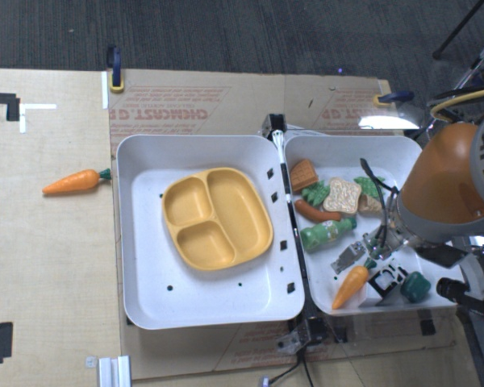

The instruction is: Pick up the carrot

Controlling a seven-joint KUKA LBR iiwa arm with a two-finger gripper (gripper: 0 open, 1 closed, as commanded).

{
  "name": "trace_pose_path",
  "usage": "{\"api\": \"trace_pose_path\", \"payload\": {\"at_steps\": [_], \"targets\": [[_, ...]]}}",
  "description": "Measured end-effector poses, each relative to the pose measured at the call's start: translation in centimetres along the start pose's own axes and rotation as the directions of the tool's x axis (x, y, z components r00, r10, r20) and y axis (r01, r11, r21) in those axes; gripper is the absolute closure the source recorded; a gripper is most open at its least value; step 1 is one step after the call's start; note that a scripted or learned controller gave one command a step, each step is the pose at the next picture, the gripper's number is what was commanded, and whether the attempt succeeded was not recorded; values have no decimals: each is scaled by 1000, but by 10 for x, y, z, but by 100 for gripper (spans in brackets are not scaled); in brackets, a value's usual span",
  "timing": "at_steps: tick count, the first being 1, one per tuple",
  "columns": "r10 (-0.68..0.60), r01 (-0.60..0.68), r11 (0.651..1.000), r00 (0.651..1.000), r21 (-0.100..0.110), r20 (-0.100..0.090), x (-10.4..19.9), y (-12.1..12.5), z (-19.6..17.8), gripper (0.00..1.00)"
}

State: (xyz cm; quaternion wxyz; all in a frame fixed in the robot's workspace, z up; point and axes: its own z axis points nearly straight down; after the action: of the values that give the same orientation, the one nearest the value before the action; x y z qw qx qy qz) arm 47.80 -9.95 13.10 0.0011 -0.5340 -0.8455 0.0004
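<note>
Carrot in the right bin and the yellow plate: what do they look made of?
Carrot: likely moulded plastic toy food, smooth orange with a soft sheen and no root texture; rubber can't be ruled out.
Plate: likely hard plastic or melamine, even matte yellow, three moulded compartments with rounded ridges.

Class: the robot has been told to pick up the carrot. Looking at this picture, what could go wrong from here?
1. Two carrots: one in the right bin at, another on the bench outside both bins, so the target is ambiguous.
2. The bin carrot lies close to the green bottle and a black-and-white piece; the hand might nudge or grab those instead.
</note>
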Motion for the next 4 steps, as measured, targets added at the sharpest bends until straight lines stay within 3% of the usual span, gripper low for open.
{"api": "trace_pose_path", "payload": {"at_steps": [1,2,3,4], "targets": [[204,-204,979,979,1,-1,-4,-2,40,0],[204,-204,979,979,-2,1,-5,-1,31,100],[204,-204,979,979,-2,1,-5,-1,31,0],[-154,154,988,988,-2,1,-3,-1,39,0]]}}
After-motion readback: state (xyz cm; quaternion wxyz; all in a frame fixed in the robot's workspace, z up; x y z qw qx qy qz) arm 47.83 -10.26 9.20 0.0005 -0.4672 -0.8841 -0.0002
